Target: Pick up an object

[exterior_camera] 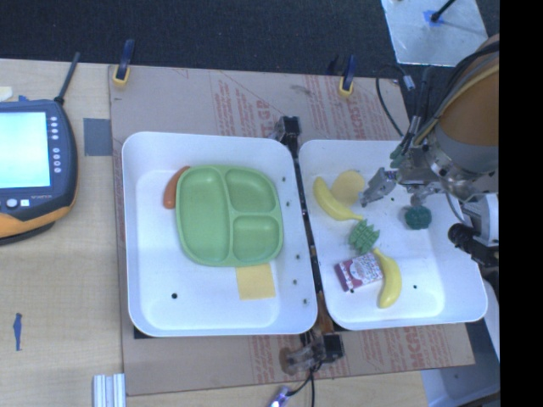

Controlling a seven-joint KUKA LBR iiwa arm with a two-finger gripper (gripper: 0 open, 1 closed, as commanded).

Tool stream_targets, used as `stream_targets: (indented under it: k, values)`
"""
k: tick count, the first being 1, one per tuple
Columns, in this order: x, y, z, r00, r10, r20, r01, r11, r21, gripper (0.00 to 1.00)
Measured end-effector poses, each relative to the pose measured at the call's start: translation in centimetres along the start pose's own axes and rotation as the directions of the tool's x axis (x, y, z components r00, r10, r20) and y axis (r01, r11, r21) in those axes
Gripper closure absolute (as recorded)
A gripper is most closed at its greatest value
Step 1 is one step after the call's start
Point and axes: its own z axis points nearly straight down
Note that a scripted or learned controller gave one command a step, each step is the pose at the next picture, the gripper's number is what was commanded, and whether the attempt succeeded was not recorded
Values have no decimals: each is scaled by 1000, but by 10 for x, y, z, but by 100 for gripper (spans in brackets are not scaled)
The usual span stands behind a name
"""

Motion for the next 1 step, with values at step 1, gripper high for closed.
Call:
stream_targets:
  k: [1]
  values:
    - [-37, 11, 140, 1000, 0, 1, 0, 1000, 1, 0]
